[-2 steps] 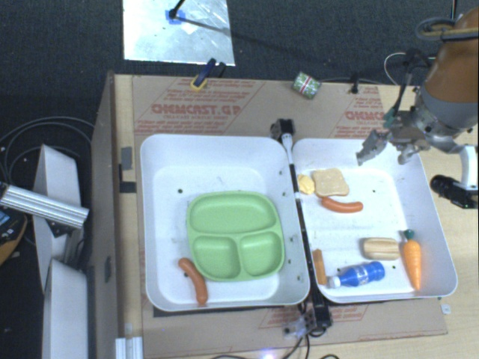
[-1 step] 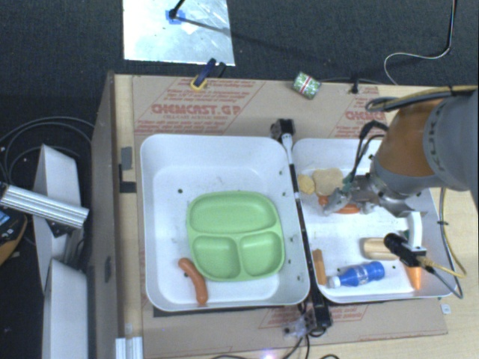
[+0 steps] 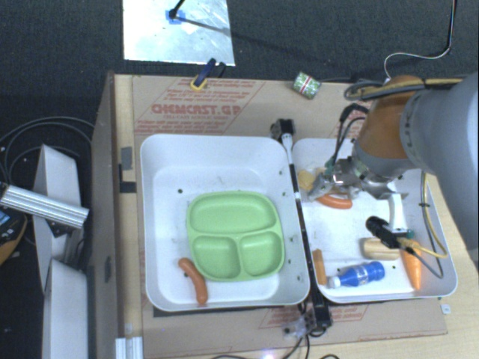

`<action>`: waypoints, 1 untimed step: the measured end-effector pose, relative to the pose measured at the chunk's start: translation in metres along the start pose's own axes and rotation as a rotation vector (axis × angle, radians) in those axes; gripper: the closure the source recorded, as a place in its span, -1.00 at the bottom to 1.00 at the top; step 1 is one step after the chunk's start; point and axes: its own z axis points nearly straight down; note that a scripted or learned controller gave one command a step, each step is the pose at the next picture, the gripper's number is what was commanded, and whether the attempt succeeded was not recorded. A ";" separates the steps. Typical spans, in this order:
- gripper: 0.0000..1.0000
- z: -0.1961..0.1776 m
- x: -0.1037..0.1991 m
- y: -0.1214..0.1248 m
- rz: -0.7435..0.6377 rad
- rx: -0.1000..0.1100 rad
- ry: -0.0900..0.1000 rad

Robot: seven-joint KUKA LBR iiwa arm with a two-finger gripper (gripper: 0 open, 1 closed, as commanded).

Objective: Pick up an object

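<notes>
My gripper [image 3: 334,181] is low over the far left part of the right bin [image 3: 352,294]. An orange-red sausage [image 3: 334,200] lies just in front of it, touching or nearly touching its tip. A pale yellow piece [image 3: 306,178] sits to the gripper's left by the bin wall. Nearer the front of this bin lie a blue bottle [image 3: 360,274], a small orange stick [image 3: 319,265], a beige block [image 3: 380,250] and a carrot [image 3: 413,268]. Nothing is visibly lifted off the bin floor.
The left bin [image 3: 161,200] holds a green divided plate [image 3: 236,234] and a brown sausage [image 3: 195,280] at its front left. A green can [image 3: 306,84] lies on the cardboard behind the bins. The grey arm [image 3: 441,133] covers the right bin's far right.
</notes>
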 end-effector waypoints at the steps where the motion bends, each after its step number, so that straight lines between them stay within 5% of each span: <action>1: -1.00 0.000 -0.031 0.062 -0.001 -0.001 -0.001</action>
